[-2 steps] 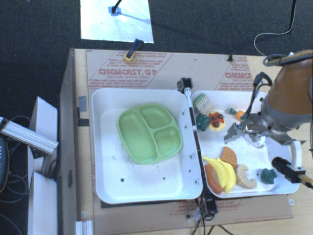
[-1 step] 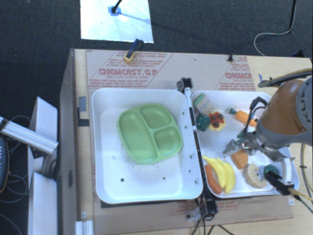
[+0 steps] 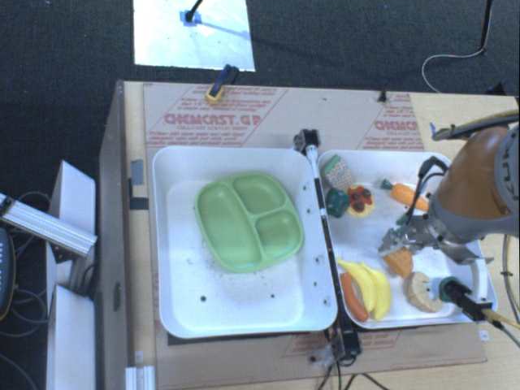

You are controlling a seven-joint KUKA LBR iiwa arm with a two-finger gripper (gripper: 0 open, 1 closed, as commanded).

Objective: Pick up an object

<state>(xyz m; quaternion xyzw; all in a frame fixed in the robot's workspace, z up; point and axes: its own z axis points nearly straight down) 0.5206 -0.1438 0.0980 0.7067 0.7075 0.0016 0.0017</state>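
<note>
The gripper (image 3: 397,242) hangs low in the right bin (image 3: 455,154), right over an orange wedge (image 3: 399,262) near the banana (image 3: 370,283), and it should drop straight down and squeeze gently so nothing slides away.

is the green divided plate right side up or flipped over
Right side up: the green divided plastic plate shows its three hollow compartments facing up, lying in the left white bin.
</note>
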